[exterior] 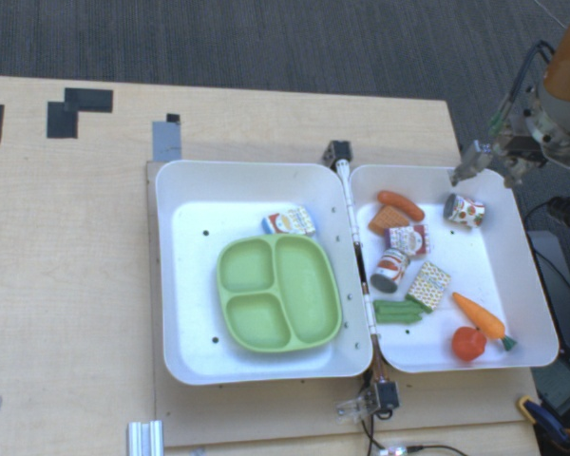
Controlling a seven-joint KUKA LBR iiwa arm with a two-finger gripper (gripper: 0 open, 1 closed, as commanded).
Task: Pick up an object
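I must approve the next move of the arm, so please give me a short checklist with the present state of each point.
1. Objects available in right bin: ok, carrot, tomato, can lie there.
2. Gripper over right bin: ok, at its far rim.
3. Gripper holding something: cannot tell.
4. Nearest target: ok, small cup lies just below the gripper.
5. Green plate out of the way: ok, in left bin.
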